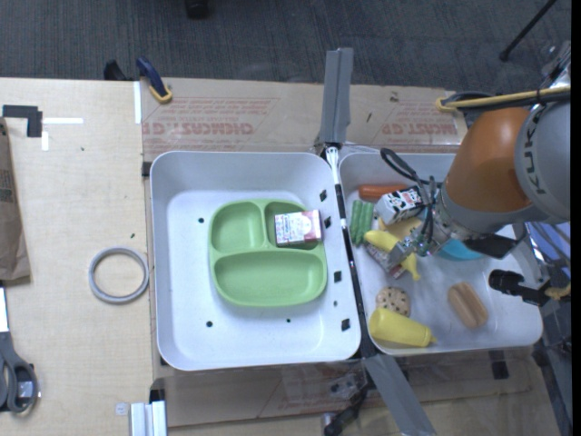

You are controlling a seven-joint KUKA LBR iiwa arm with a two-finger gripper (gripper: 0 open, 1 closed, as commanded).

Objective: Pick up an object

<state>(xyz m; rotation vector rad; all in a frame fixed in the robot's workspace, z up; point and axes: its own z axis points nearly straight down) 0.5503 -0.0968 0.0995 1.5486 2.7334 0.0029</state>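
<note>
You see the gripper (420,241) low in the right bin (517,334) over a banana (392,246) and clutter; whether it grips anything, you cannot tell. The green tray (263,280) sits in the left bin (172,243).

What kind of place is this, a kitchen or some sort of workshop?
Most likely a robotics lab, not a kitchen. A robot arm reaches over two white bins on a cardboard-covered bench, and the food looks like toys, such as a hot dog and a cookie.
</note>
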